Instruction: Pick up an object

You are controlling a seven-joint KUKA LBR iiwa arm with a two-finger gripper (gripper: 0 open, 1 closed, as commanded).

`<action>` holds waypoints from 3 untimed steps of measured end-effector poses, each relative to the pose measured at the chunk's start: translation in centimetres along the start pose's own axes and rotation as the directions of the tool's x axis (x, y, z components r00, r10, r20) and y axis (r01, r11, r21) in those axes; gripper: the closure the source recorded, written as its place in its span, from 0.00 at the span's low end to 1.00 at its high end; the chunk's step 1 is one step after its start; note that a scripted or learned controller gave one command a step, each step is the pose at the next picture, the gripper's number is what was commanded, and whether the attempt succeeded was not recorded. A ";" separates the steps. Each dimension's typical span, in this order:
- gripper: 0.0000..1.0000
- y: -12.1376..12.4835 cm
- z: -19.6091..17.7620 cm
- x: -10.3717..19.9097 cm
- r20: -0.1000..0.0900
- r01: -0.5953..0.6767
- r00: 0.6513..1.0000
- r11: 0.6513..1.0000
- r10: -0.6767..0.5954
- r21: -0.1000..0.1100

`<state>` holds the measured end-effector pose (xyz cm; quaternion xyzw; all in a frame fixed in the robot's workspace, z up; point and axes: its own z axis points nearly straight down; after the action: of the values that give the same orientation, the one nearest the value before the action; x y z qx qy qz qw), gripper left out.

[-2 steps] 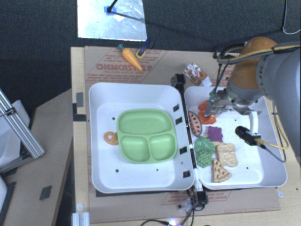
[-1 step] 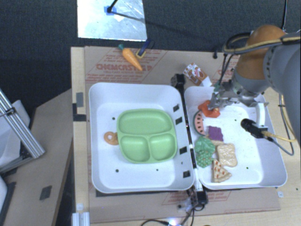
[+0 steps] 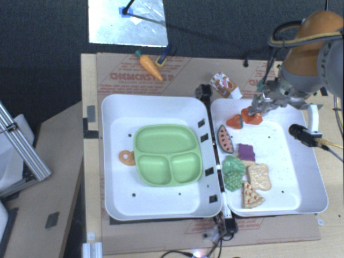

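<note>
right bin [image 3: 301, 198]; gripper [image 3: 257, 107] over red toy [image 3: 251, 117]; grip state unclear

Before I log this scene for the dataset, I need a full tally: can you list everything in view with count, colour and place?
bins: 2, white, side by side on the bench
divided plate: 1, green, left bin
pretzel: 1, orange-brown, left bin, beside the plate
watermelon slice: 1, red with green rind, right bin near the divider
red pieces: 2, red-orange, top of right bin, one under the gripper
purple block: 1, purple, middle of right bin
leafy toy: 1, green, right bin
toast: 1, tan, right bin
pizza slice: 1, tan and red, right bin's near edge
carrot: 1, orange, behind the bins
wrapped snack: 1, white and brown, behind the bins
gripper: 1, grey, over right bin's top
</note>
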<state>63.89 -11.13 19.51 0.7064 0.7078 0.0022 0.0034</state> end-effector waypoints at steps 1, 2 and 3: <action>1.00 0.2 -3.2 0.0 -0.001 0.002 1.000 1.000 -0.002 0.003; 1.00 -2.2 -3.8 4.7 -0.003 0.006 1.000 1.000 -0.006 0.006; 1.00 -2.6 -3.7 9.8 -0.004 0.008 1.000 1.000 -0.008 0.007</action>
<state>61.26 -1.34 23.17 0.7037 0.7105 0.0010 -0.0003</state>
